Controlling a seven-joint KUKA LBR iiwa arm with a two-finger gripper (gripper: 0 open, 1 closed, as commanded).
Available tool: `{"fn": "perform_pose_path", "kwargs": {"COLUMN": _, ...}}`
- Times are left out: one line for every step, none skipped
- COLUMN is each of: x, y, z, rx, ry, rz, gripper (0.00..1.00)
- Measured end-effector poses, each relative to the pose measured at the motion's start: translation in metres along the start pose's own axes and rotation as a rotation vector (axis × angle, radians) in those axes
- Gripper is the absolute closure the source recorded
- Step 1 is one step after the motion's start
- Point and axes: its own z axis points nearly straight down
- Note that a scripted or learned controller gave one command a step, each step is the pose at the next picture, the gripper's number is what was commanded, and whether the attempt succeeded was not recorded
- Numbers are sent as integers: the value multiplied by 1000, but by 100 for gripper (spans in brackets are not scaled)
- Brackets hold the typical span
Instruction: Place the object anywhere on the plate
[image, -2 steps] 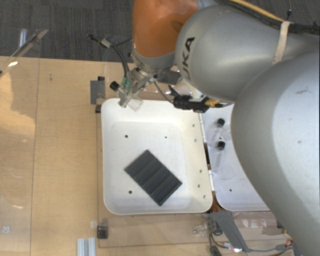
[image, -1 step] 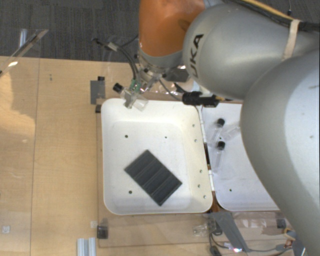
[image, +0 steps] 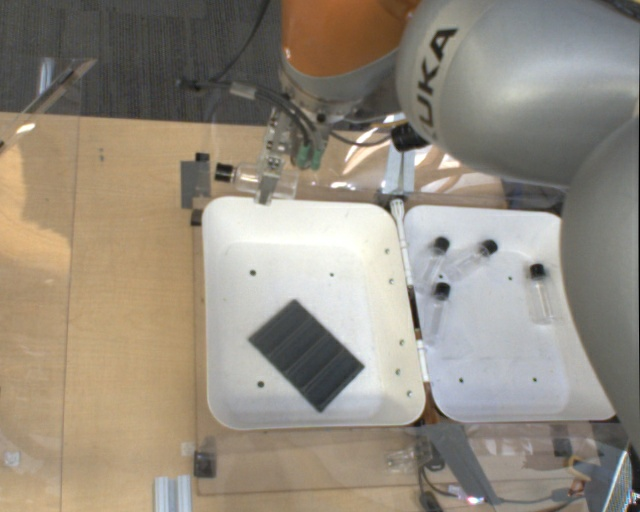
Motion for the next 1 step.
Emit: {"fn": "perform_pose_path", "kwargs": {"x": -3, "y": 8, "z": 138, "rx": 3, "ry": 8, "rz": -76, "gripper": 100}}
